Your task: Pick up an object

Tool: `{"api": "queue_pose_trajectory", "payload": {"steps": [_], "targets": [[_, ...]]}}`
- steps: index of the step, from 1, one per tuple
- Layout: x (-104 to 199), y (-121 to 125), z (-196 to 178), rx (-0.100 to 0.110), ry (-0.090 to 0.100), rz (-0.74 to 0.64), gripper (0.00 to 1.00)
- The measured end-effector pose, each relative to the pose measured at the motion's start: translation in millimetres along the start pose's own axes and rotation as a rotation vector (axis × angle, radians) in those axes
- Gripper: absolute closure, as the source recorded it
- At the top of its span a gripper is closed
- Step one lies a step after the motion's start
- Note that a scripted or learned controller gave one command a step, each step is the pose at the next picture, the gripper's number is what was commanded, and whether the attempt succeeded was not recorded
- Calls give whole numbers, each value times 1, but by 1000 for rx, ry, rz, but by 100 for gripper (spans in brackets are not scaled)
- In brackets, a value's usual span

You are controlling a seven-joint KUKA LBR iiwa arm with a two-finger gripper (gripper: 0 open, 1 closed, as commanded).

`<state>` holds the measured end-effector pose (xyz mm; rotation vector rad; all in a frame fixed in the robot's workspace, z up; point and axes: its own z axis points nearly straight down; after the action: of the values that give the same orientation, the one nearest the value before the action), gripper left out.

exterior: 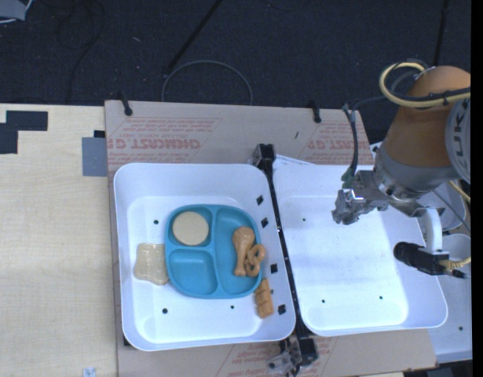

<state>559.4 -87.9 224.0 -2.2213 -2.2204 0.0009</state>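
My gripper hangs over the right bin; I can't tell its opening. Every object lies to its left: the blue tray, with the pretzel nearest.

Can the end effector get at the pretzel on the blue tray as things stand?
Probably yes. The pretzel lies uncovered on the tray in the left bin; the end effector hangs over the right bin, with nothing between them.

The grey arm reaches in from the right, its orange band uppermost — the wrist angles down and leftward, ending in the small dark gripper, which hangs low, pointing down.
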Motion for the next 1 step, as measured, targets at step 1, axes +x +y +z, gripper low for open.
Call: {"api": "queue_pose_trajectory", "payload": {"steps": [1], "targets": [[49,-7,-6,3,2,-4,100]]}}
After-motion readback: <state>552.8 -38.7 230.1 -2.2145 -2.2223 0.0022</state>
